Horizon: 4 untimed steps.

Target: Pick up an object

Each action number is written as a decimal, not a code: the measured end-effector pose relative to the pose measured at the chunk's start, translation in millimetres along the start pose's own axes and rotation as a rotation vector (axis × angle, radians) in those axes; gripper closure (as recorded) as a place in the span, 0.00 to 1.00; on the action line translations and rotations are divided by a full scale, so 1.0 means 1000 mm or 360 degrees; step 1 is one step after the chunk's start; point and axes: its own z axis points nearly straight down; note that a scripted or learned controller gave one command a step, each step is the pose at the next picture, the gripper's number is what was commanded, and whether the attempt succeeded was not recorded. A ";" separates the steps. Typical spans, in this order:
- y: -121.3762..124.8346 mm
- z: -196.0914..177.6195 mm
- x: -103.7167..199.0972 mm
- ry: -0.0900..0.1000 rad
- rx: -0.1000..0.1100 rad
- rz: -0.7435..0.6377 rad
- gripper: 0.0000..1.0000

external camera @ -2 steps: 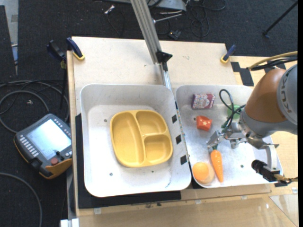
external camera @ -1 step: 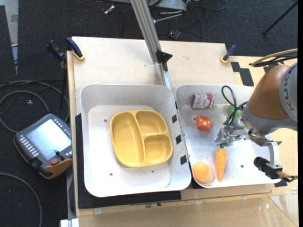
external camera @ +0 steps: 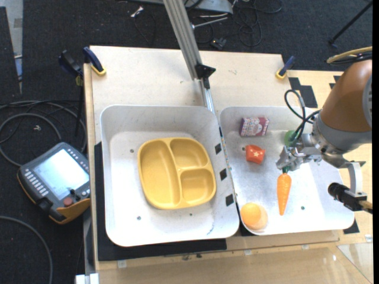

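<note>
The right bin [external camera: 331,218] holds a carrot [external camera: 283,193] lying lengthwise, a red pepper-like piece [external camera: 255,154], a pink carton [external camera: 254,126] at the back and an orange ball [external camera: 255,215] at the front left corner. My gripper [external camera: 289,160] hangs just above the carrot's top end, over the right half of that bin. A green object [external camera: 291,136] peeks out from behind the wrist.
The left bin [external camera: 118,135] contains a yellow divided plate [external camera: 177,171]. A metal pole [external camera: 185,31] slants over the bench's back edge. A teach pendant [external camera: 56,182] lies on the floor at left.
</note>
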 end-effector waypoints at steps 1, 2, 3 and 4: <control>0.002 -0.049 0.000 0.0000 0.0001 0.0000 1.00; 0.011 -0.053 0.056 0.0004 0.0007 -0.0008 1.00; 0.013 -0.050 0.118 0.0007 0.0012 -0.0008 1.00; 0.014 -0.043 0.174 0.0006 0.0014 -0.0008 1.00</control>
